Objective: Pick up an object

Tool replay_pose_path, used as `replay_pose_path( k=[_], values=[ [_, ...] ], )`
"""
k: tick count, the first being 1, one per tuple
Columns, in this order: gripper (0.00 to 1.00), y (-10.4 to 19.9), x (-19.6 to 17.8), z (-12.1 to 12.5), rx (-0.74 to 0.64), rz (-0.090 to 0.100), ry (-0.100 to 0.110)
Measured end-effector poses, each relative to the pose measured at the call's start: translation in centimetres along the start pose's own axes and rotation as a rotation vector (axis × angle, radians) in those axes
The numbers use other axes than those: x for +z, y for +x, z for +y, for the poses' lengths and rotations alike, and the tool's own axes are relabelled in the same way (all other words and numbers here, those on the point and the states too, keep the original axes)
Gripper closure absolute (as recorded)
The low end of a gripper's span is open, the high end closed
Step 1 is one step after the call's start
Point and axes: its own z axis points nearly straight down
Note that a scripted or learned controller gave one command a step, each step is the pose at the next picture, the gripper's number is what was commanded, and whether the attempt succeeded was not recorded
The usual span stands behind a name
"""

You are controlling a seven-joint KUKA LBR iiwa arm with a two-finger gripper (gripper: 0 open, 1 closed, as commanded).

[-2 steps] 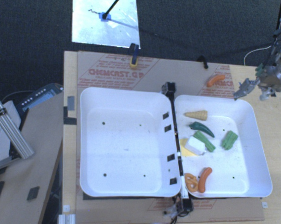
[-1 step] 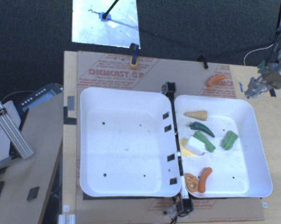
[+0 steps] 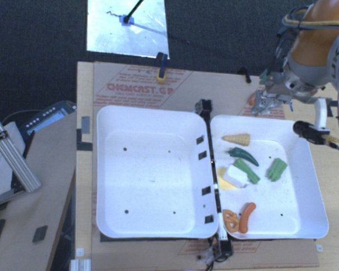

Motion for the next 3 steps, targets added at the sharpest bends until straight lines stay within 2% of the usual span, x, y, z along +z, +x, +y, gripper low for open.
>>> replay_pose_path(
  k=[1, 2, 3],
  values=[
    [1.00, 4.4, 8.0, 0.5, 0.005, -0.001, 0.006],
    [1.00, 9.8, 7.7, 0.7, 0.005, -0.002, 0.000],
    [1.00, 12.1, -18.5, 0.9, 0.007, -0.003, -0.021]
  ],
)
